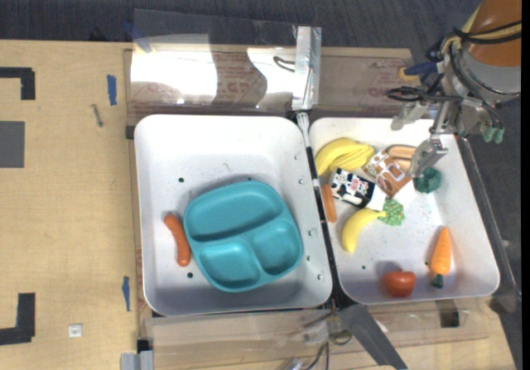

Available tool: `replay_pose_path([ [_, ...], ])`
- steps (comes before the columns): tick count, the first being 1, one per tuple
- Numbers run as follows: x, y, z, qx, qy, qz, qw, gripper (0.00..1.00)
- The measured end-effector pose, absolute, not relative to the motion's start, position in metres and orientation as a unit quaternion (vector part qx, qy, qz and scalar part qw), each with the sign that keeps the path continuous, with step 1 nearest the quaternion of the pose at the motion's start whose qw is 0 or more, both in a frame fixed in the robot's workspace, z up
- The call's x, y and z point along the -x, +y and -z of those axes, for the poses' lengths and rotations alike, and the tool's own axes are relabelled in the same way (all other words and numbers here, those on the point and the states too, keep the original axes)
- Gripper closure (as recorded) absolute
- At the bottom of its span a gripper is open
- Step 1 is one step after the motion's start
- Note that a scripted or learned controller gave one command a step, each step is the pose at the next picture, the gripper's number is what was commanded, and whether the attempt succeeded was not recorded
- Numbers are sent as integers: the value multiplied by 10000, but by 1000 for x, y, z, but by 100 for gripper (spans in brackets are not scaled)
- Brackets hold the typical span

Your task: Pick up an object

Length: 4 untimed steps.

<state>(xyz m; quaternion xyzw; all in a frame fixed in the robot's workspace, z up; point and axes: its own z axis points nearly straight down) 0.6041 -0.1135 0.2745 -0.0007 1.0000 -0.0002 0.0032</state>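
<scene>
Gripper (430, 157) low at upper right of the right bin (484, 273), fingers slightly apart, nothing between them. Teal toy (428, 182) sits just below the tips, likely the target. Bananas (341, 153), carrot (440, 252), tomato (400, 282) lie loose nearby.

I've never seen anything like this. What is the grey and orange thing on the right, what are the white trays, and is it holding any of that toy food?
One camera looks down at a slant on a bench. The grey and orange thing is a robot arm; its gripper, a two-finger claw, hangs over the right bin. That bin holds toy food: two bananas, a tomato, a carrot, broccoli and small packets. The left bin holds a blue divided plate with a sausage beside it. I see nothing between the claw's fingers, though the view is too coarse to be sure.
</scene>
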Motion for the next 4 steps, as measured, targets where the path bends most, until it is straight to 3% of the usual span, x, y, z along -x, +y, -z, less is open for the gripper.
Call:
replay_pose_path([
  [1,-613,-141,-126,-388,9991,13,143,0],
  [2,-619,-158,-111,-272,9993,-1,269,0],
  [3,-630,-140,-111,-890,9957,47,262,0],
  [4,-655,-196,-110,-286,9994,5,190,0],
])
